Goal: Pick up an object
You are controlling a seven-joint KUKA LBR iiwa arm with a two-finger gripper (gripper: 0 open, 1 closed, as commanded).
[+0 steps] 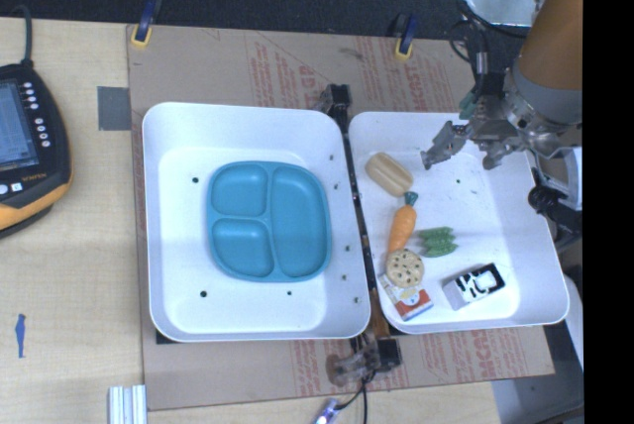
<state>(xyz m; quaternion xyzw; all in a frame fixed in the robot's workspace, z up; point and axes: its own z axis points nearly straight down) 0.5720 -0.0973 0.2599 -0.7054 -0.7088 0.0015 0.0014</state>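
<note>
1. The grey two-finger gripper (466,147) hovers over the right shallow white bin (530,244), its fingers spread apart, holding nothing.
2. An orange plastic carrot (400,227) lies in that bin, beside a tan bread roll (388,173).

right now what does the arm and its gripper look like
The arm is grey with a wide orange band above the wrist. Dark cables run along the wrist section. The gripper is dark grey metal, with slim jaws spread below a blocky body.
</note>
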